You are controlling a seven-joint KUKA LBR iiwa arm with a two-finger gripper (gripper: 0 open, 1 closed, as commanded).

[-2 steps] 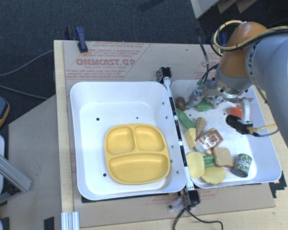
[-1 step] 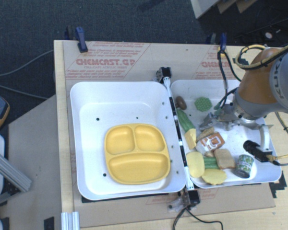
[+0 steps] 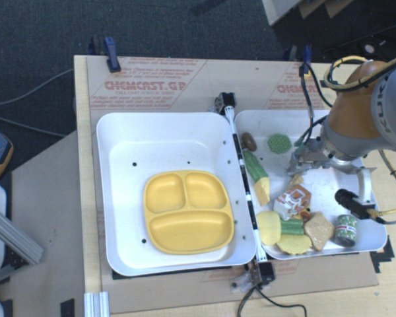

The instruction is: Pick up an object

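2 shallow white bins sit side by side on a bench; the left bin point(image 3: 119, 150) holds a yellow divided tray point(image 3: 188, 211); the right bin point(image 3: 373, 243) holds a heap of small toy foods point(image 3: 292, 215) along its near and left sides, plus a green round piece point(image 3: 279, 142) at the far side; the gripper point(image 3: 302, 162) hangs low over the right bin's middle, just right of the green piece; whether the claw is released or clenched cannot be told.

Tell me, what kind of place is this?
Probably a robotics lab test bench: a robot arm reaches over two white bins, one holding a yellow divided plate, the other toy food.
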